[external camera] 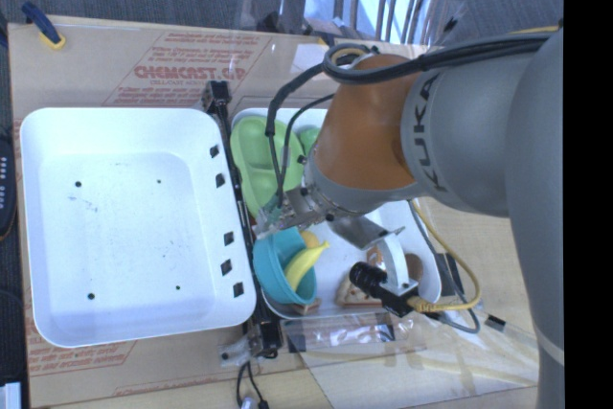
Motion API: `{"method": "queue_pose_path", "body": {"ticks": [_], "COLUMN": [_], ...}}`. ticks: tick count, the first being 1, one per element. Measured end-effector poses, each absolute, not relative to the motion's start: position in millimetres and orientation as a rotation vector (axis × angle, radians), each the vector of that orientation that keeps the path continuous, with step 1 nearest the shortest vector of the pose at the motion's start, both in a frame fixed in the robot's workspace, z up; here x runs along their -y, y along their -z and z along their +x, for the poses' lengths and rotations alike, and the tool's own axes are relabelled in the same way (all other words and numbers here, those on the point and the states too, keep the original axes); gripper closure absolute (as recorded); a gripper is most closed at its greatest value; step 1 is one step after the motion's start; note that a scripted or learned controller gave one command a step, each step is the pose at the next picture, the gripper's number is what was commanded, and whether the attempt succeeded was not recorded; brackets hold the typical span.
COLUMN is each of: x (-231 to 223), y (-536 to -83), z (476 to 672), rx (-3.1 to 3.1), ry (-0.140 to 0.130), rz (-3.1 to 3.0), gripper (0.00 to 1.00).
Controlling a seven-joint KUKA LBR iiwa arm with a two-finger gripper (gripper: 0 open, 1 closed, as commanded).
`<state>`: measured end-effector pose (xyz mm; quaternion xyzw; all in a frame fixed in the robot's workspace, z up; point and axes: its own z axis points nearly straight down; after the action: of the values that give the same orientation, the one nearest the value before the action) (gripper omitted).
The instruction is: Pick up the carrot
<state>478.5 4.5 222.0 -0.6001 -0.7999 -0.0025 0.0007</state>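
The grey arm [479, 124] with its orange band [369, 134] reaches in from the right and hangs low over the right white bin [426, 278], covering most of it. The pincer is hidden under the wrist, so I cannot tell how it stands. No carrot can be made out. In that bin lie a light green item [254, 158], a teal cup [273, 268] touching a yellow banana-like piece [305, 263], and a brown object [412, 265]. The left white bin [124, 215] sits alongside on the surface [144, 62]
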Motion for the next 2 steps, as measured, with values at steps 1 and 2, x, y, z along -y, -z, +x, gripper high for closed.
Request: {"method": "queue_pose_path", "body": {"ticks": [1, 2], "x": [-94, -174], "y": [-190, -220], "z": [479.6, 474.2], "rx": [2.509, 2.296], "ry": [-0.013, -0.015], "rz": [-1.873, -2.135], "gripper": [1.0, 1.0]}}
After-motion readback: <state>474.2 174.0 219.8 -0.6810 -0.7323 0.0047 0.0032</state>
